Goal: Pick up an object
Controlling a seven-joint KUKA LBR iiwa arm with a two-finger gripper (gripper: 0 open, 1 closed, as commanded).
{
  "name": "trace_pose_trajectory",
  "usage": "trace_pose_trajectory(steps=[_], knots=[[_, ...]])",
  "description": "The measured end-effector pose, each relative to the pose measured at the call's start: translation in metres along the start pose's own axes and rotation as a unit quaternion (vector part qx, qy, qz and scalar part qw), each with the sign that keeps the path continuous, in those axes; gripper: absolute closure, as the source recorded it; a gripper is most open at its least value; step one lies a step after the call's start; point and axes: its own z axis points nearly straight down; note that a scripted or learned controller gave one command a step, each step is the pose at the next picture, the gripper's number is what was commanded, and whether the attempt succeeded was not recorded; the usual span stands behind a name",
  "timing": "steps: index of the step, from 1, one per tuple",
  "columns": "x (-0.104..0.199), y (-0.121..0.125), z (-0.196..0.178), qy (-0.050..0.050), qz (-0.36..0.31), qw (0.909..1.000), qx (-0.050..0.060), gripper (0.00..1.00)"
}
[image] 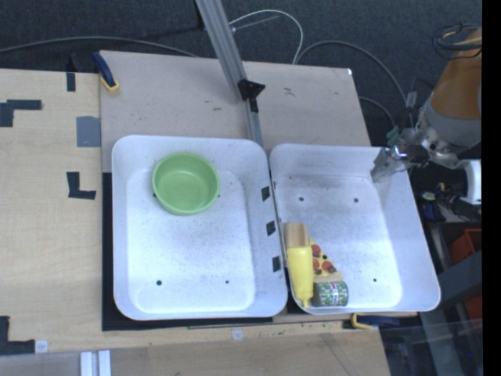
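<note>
Approach step, nothing picked yet: the claw (385, 165) hangs over the upper right rim of the right bin (407, 233), touching no object; its opening can't be told from this view. Candidates sit well apart from it: a yellow bottle (300, 271), a small green can (330, 294) and a printed card (319, 263) clustered at that bin's lower left corner, a green bowl (185, 182) in the left bin (129, 233). Next move likely calls for travelling down-left over the cluster and descending onto one item.

A slanted metal pole (227, 41) and white cables (329, 49) cross the bench (172, 100).
</note>
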Motion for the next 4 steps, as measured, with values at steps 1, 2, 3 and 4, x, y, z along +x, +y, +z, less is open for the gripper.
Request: trace_pose_trajectory(steps=[1,2,3,4], knots=[[-0.009,0.002,-0.05,0.0,0.0,1.0,0.0,1.0],[0.041,0.002,-0.041,0.001,-0.001,1.0,0.003,1.0],[0.1,0.009,-0.028,0.002,-0.002,1.0,0.003,1.0],[0.157,0.012,-0.019,0.002,-0.002,1.0,0.004,1.0]])
